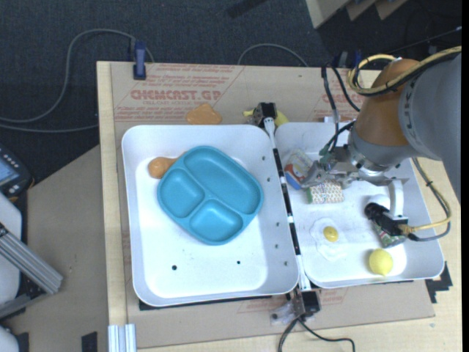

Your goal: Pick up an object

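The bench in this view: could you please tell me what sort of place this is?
Probably a robotics lab: a robot arm hangs above white bins, one holding a blue plate, with loose cables on the floor.

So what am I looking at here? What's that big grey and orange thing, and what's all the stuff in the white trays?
You're looking down at a slant from one fixed camera above a bench. The grey and orange thing is a robot arm reaching in from the right. Its gripper, a two-fingered hand, is low over the right bin. That bin holds a speckled block right by the gripper, a toy fried egg and a yellow ball. The left bin holds a blue divided plate with an orange ball beside it. I can't tell whether the gripper holds anything.
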Robot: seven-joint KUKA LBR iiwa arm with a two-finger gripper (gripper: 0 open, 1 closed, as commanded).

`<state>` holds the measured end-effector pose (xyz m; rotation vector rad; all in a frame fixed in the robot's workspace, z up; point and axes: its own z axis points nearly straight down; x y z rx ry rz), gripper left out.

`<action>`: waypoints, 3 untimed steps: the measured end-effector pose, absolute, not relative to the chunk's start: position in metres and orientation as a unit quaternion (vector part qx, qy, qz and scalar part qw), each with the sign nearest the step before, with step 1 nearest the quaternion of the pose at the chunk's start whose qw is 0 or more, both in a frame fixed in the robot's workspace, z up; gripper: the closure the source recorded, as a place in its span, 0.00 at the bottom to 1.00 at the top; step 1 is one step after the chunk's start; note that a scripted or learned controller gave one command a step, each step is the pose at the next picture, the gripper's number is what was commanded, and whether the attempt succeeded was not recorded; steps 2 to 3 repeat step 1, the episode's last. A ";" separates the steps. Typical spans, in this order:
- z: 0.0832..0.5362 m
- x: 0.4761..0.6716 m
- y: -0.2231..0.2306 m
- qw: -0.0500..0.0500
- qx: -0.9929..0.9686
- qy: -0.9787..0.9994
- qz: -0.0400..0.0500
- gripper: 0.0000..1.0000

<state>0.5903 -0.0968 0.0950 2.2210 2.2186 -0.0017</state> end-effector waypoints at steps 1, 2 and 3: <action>0.190 0.543 -0.032 0.001 0.705 0.709 0.003 1.00; 0.190 0.543 -0.032 0.001 0.705 0.709 0.003 1.00; 0.190 0.543 -0.032 0.001 0.705 0.709 0.003 1.00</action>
